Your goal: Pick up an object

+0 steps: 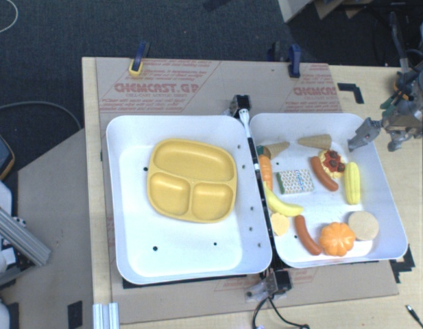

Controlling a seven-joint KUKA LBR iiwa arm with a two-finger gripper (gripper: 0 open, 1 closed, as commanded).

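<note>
Hovering at the right bin's point(396, 218) far corner, my end effector point(376, 132) looks open and empty, so I should descend squarely over the corn point(352, 182).

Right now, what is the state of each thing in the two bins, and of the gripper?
Yellow divided plate: flat in the left bin, compartments bare.
Corn cob: lying in the right bin.
Banana: lying near the divider.
Pumpkin: upright, beside the round cracker.
Two sausages: lying flat, untouched.
Gripper: over the right bin's far corner, holding nothing visible.
</note>
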